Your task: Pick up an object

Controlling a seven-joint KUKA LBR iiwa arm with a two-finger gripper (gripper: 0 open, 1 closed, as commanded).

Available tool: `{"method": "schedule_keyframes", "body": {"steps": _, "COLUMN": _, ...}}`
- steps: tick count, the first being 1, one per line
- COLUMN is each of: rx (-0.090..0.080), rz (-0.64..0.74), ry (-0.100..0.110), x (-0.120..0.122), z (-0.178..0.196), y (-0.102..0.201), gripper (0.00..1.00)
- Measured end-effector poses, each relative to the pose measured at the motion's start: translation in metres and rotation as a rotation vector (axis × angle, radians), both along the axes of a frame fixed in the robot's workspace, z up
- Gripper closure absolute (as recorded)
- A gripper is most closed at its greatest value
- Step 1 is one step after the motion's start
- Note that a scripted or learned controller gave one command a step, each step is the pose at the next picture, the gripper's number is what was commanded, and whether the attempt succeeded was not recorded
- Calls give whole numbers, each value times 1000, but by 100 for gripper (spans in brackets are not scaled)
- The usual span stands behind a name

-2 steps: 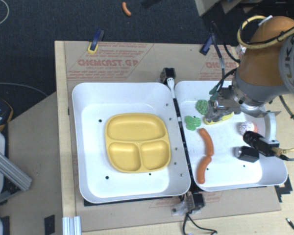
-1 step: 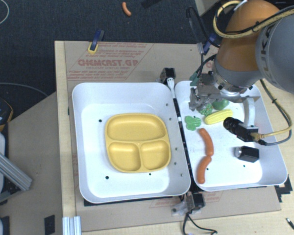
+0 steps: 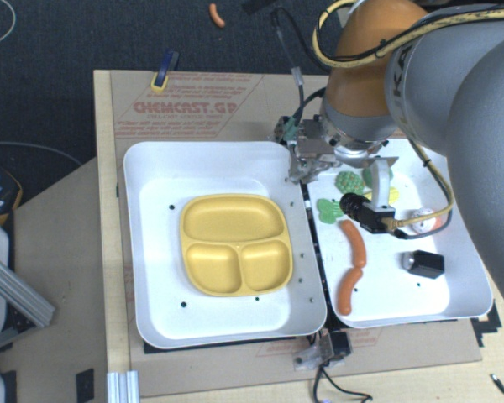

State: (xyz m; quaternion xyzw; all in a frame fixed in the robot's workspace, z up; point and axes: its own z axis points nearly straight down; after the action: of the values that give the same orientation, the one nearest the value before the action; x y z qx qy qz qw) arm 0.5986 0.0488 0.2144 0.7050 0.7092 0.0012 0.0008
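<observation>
My gripper (image 3: 346, 173) hangs over the back left part of the right bin (image 3: 454, 300), under the orange wrist band. Right below it lie a bumpy green item (image 3: 349, 180) and a flat green piece (image 3: 328, 211), with a yellow item (image 3: 392, 196) partly hidden beside them. A long orange sausage (image 3: 353, 263) stretches toward the bin's front. A small black block (image 3: 423, 263) rests to its right. The view does not show anything held by the gripper.
The left bin (image 3: 151, 292) holds a yellow divided plate (image 3: 235, 243). A black cable part (image 3: 365, 212) dangles from the wrist over the right bin. The big grey arm covers the right bin's back right. Cardboard (image 3: 193, 107) lies behind the bins.
</observation>
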Motion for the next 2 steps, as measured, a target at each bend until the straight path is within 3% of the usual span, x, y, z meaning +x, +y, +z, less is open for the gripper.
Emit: {"method": "schedule_keyframes", "body": {"steps": 2, "rx": -1, "rz": -6, "ry": -2, "x": 8, "z": 17, "y": -14, "gripper": 100}}
